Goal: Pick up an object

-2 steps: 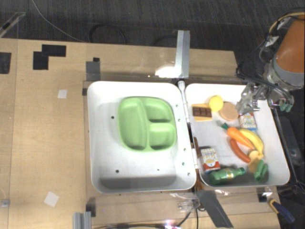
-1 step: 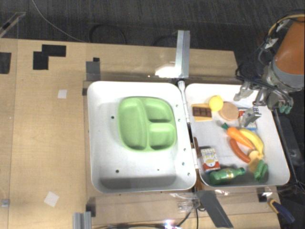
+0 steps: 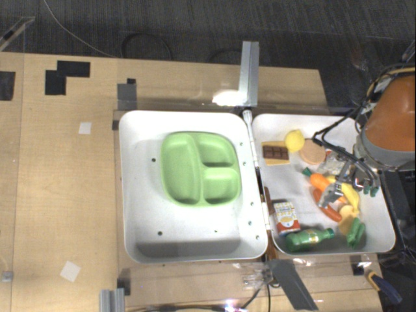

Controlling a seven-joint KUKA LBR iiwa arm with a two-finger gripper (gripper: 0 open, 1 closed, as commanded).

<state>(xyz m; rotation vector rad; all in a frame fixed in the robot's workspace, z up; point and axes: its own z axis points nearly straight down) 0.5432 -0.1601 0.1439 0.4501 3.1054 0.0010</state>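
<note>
The arm is at the reach-in step of the pick: its gripper [image 3: 343, 186] sits low over the cluttered right side of the right bin [image 3: 383, 242], down among a heap of toy food, and nothing looks lifted clear yet. From this slanted overhead view I cannot tell how the gripper is set, nor whether anything is caught in it; cables and the wrist crowd that spot. The likeliest targets lie right under it: an orange carrot-like piece [image 3: 318, 181], a yellow banana-like piece [image 3: 351, 197] and a red piece [image 3: 329, 212], all touching or overlapping. Elsewhere in this bin lie a lemon [image 3: 294, 140], a chocolate bar [image 3: 274, 153] and a green bottle [image 3: 309, 238]. The left bin [image 3: 140, 239] carries a green divided tray [image 3: 199, 168]. The next move calls for a firm close on one item, then a straight lift without dragging neighbours.
</note>
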